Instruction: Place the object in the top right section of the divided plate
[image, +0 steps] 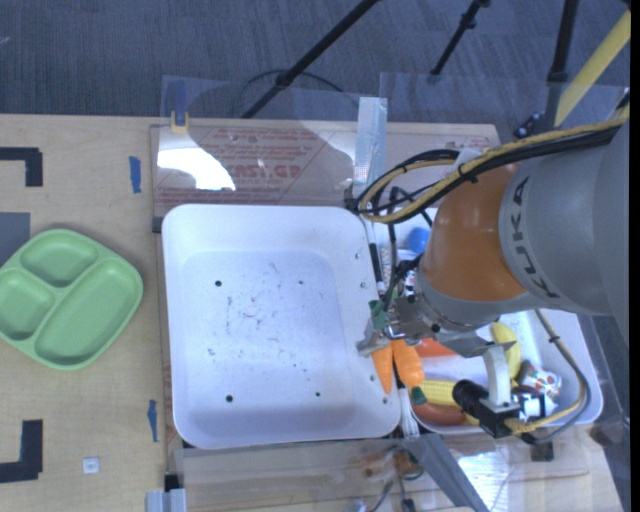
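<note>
Over the right white bin (590, 395), grey arm with orange band (480, 245) reaches low. Left white bin (200, 240) beside it. Green divided plastic plate (66, 297) far left on wooden desk (80, 150). End effector (392, 335) over orange carrot-shaped toy (384, 368); finger state unclear.

A green divided plate (68, 297) sits on the wooden bench (90, 150) at the far left, well apart from the bins. The left white bin (200, 400) has only faint scuffs on its floor. The arm (530, 235) leans in from the right over the right bin (590, 395), its gripper (385, 335) low at the divide between bins, just above an orange carrot-like piece (384, 368). Yellow corn (437, 389) and a red piece (440, 414) lie near.
</note>
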